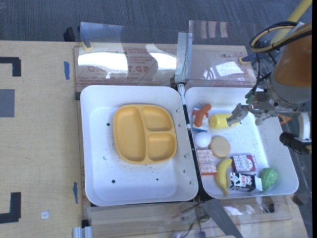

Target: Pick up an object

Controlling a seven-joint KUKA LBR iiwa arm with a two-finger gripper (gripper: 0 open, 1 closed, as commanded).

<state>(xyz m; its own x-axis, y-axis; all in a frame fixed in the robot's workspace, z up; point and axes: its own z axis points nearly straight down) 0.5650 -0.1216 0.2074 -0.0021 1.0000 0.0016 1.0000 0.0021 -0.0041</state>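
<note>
Yellow lemon-shaped plastic toy (219, 121) lying in right white bin (285, 162), touching grey two-finger gripper (237, 115), apparently spread open beside it, not lifted yet; closing, gripping and raising left to do.

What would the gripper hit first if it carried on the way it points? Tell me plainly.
Probably the yellow lemon-shaped piece: the gripper points leftward at it, its tip right beside it. Height above the right bin is unclear.
</note>
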